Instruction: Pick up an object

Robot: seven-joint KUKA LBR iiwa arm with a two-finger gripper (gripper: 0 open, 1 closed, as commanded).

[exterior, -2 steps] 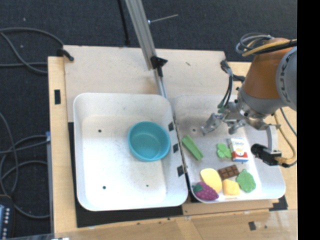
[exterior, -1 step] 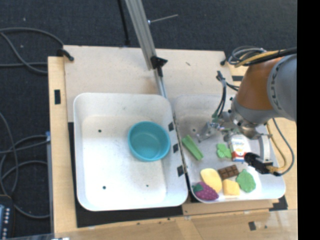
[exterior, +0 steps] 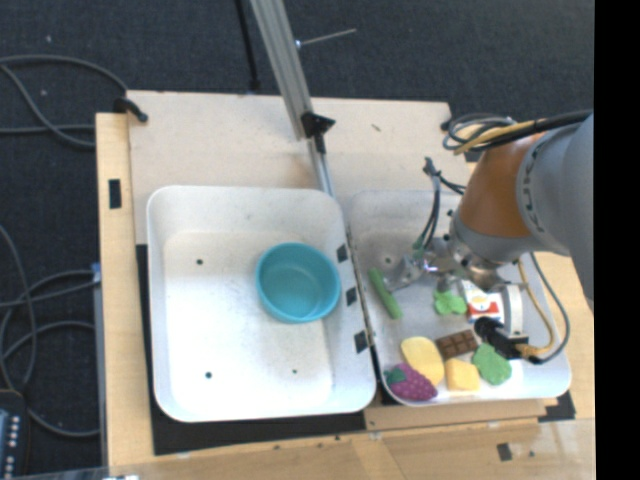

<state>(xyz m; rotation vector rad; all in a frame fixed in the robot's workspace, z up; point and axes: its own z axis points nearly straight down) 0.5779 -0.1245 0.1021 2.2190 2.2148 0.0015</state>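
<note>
My gripper (exterior: 428, 266) hangs low over the middle of the right bin (exterior: 385, 218), under the orange wrist band. A thin green stick (exterior: 384, 293) lies just to its lower left, and a light green piece (exterior: 450, 303) lies just to its lower right. Along the bin's front sit a yellow piece (exterior: 422, 356), purple grapes (exterior: 410, 383), a brown chocolate bar (exterior: 457, 344), a yellow block (exterior: 461, 374) and a green piece (exterior: 492, 364). A red and white item (exterior: 482, 306) lies partly under the wrist. I see nothing held.
A blue bowl (exterior: 297, 281) stands in the middle of the left bin (exterior: 200, 368). A slanted metal pole (exterior: 285, 58) rises behind the bins. Cables hang from the arm over the right bin's right side.
</note>
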